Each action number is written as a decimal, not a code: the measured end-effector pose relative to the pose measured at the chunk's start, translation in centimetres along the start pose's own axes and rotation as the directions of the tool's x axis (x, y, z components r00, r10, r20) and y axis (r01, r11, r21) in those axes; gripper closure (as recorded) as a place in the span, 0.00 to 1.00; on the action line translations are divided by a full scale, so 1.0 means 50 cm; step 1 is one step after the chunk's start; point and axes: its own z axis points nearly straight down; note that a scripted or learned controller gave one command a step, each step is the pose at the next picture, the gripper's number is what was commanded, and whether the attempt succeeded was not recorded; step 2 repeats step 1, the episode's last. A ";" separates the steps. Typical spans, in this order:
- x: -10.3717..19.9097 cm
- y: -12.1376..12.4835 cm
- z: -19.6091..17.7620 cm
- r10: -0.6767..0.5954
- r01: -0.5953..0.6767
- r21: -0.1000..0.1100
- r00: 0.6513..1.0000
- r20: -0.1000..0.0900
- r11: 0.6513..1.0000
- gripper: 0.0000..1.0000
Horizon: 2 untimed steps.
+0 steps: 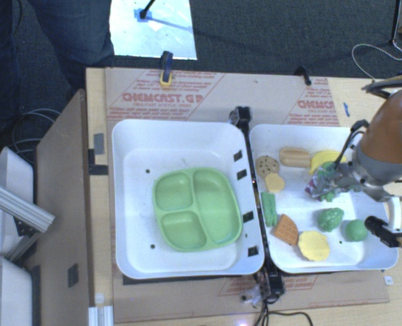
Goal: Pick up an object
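The right bin [371,257] holds several toy foods. Among them are a speckled cookie [267,164], a tan bread roll [295,157], a yellow piece [323,159] and a small yellow round [275,183]. Nearer the front lie a green stick [269,208], an orange wedge [286,229], a yellow disc [314,246], a leafy green piece [330,218] and a green ball [355,230]. My gripper [325,182] is low in the bin's middle, right over a purple and green bunch [317,189]. The arm's body hides how the gripper meets that bunch.
The left bin [133,250] holds a light green divided plate [196,209]. A black divider with clips [254,195] runs between the bins. The arm's orange band [396,117] and a black bracket [383,231] hang over the right bin's right side.
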 end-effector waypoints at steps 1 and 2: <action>0.121 0.056 -0.208 -0.010 0.010 -0.010 1.000 -0.001 1.000 1.00; 0.121 0.056 -0.208 -0.010 0.010 -0.010 1.000 -0.001 1.000 1.00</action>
